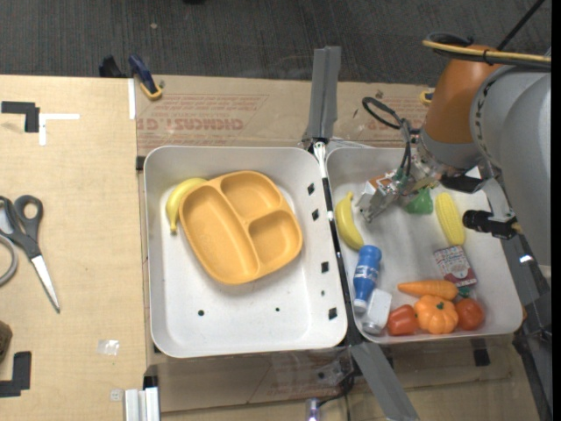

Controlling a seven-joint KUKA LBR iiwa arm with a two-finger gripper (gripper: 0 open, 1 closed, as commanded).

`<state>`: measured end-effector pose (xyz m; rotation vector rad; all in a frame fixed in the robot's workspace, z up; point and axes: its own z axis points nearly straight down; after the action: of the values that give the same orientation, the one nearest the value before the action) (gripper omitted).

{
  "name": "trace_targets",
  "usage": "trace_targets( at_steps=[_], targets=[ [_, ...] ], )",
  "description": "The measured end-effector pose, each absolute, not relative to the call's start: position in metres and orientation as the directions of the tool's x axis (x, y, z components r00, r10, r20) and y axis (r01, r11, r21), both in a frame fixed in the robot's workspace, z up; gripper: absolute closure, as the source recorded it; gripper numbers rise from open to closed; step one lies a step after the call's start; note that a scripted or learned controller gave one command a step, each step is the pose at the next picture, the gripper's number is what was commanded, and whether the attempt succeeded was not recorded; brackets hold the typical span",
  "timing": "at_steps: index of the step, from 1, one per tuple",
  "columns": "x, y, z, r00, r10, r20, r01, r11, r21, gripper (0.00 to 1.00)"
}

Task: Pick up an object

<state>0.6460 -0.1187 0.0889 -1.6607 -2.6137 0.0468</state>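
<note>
Pale wooden bench [70,235], scissors [31,244], dark carpet [263,16] beyond

My arm [517,103] runs off the right edge, so its upper part is cut away. The divided plate [238,224] covers most of one banana [181,198]. My gripper [379,202] hides part of the green toy [421,202] and whatever lies beneath it. The small packet's [454,264] label is too small to read.
</note>
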Motion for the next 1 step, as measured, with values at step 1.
trace_targets(
  at_steps=[1],
  targets=[
    [0.5791,-0.0996,0.0919,-0.453,0.892,-0.001,0.892,0.453,-0.001,0.00]
  ],
)
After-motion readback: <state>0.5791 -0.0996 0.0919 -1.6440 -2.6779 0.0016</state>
